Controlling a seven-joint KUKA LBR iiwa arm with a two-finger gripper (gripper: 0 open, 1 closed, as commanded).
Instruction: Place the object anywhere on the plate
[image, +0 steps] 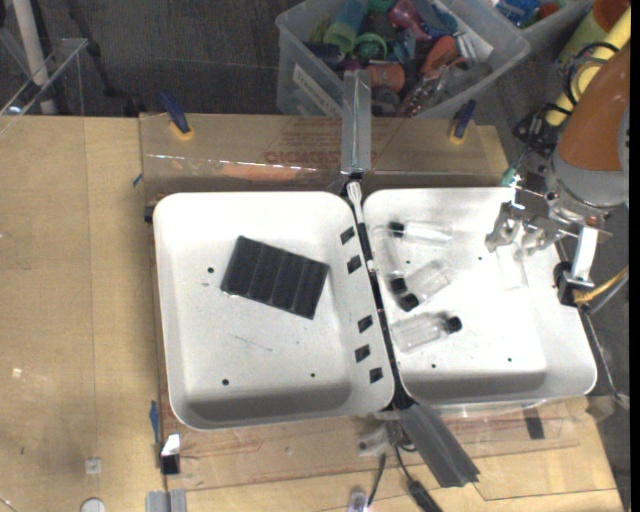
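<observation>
No brand or label is legible on anything. In the right bin (520, 370), three clear vials with black caps lie near its left wall: one (420, 233) toward the far edge, one (418, 284) in the middle, one (428, 328) nearest the front. Their clear bodies are hard to trace against the white. The black ribbed plate (275, 277) lies flat in the left bin (190, 380). The gripper (518, 232) hangs over the right bin's far right corner, holding nothing visible; I cannot tell how its parts stand. The arm (595, 120) is cut off by the right edge.
</observation>
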